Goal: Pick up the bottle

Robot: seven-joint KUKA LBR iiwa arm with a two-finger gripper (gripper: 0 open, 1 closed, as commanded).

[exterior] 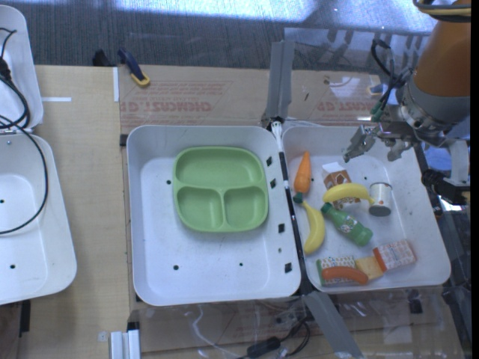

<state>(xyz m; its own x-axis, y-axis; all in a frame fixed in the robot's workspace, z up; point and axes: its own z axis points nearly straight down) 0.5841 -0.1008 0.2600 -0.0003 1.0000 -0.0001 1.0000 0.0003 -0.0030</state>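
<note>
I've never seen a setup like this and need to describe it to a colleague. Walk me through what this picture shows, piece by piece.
This is one picture from a fixed camera above a bench, looking down at a slant. The grey and orange shape at the upper right is a robot arm; the metal part at its end is its two-finger gripper, which hangs above the back of the right bin with nothing between its fingers.

Two shallow white bins sit side by side. The left bin holds a green plastic tray with three compartments. The right bin holds toy groceries: an orange carrot, two yellow bananas, a small green bottle lying on its side, a small white cup, and a few small food packets.

The arm's job is to lift the green bottle, which it is not yet touching.
</note>
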